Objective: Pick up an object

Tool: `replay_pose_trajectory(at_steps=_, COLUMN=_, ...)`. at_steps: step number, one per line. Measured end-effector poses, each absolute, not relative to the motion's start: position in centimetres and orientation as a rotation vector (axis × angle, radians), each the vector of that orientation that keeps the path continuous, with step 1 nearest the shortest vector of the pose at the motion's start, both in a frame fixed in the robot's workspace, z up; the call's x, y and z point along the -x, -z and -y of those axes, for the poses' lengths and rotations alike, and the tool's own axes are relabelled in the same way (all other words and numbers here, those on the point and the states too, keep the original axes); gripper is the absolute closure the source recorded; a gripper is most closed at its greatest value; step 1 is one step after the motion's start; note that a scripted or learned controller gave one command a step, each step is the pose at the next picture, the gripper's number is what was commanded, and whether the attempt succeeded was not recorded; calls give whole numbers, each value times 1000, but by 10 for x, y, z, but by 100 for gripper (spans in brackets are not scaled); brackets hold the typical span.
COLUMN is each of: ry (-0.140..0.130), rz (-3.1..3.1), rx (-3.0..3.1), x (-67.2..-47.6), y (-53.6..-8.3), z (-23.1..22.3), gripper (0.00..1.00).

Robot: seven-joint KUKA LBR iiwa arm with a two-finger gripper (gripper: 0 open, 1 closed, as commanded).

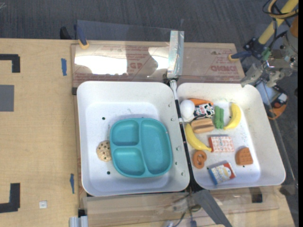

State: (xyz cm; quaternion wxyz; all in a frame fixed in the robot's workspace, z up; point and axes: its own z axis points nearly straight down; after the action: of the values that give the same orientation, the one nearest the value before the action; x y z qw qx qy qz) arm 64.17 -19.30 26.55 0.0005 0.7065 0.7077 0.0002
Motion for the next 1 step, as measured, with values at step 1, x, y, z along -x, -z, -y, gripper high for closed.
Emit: replay_pose_trajectory(at_steps=1, ry=9, rz=-2307, rx=-2145, x=-636, y=-157, z=224, gripper=0)
